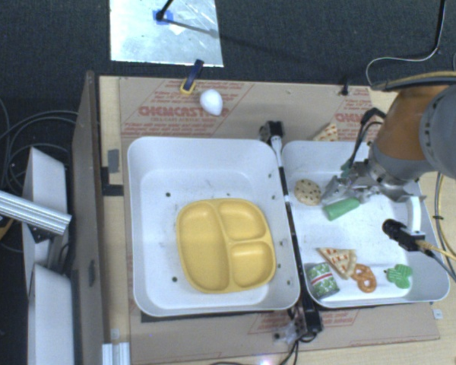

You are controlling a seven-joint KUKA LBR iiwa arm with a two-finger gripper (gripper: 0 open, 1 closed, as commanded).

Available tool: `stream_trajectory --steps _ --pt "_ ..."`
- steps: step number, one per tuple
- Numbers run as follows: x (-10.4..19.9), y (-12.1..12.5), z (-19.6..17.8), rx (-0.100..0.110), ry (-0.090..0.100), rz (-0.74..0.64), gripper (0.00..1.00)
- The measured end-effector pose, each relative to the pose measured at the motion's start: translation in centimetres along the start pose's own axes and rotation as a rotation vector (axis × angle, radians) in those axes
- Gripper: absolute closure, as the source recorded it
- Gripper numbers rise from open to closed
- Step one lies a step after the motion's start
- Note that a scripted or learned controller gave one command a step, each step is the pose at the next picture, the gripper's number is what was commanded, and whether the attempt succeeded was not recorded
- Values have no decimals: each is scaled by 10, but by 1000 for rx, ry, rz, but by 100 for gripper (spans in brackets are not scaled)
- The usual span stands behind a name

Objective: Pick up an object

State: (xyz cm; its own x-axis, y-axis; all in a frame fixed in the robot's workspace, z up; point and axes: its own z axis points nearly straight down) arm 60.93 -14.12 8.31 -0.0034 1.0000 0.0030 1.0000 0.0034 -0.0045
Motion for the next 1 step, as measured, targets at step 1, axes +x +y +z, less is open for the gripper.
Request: stream_trajectory --steps 1 --pt "42 -33 0 -2 -1 -2 0"
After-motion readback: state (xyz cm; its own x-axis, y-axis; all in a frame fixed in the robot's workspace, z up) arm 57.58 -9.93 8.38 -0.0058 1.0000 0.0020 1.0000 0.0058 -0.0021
